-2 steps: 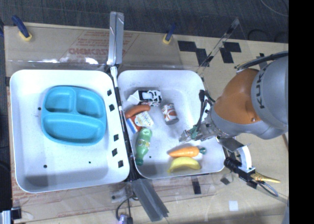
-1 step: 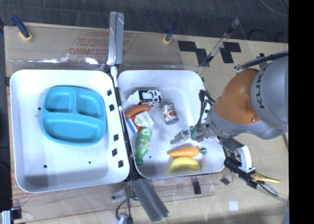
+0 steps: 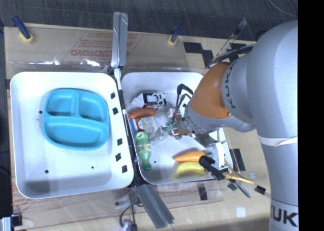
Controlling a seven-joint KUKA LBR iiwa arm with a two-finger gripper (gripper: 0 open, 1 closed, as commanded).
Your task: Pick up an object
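Observation:
My gripper [image 3: 171,127] hangs low over the middle of the right bin [image 3: 167,79], below the orange wrist band. Its tips are among small items, and no object shows between them. Just left of it lies a green bottle [image 3: 143,147] along the bin's left wall. An orange-red sausage-like toy [image 3: 142,112] lies above the bottle. A black and white object [image 3: 155,98] sits near the bin's back. In front of the gripper lie an orange carrot [image 3: 190,155] and a yellow banana [image 3: 189,170].
The left bin [image 3: 25,124] holds a blue divided plate [image 3: 76,119]. A raised divider [image 3: 126,139] with black marks separates the two bins. The grey arm [image 3: 273,98] covers the right bin's right side.

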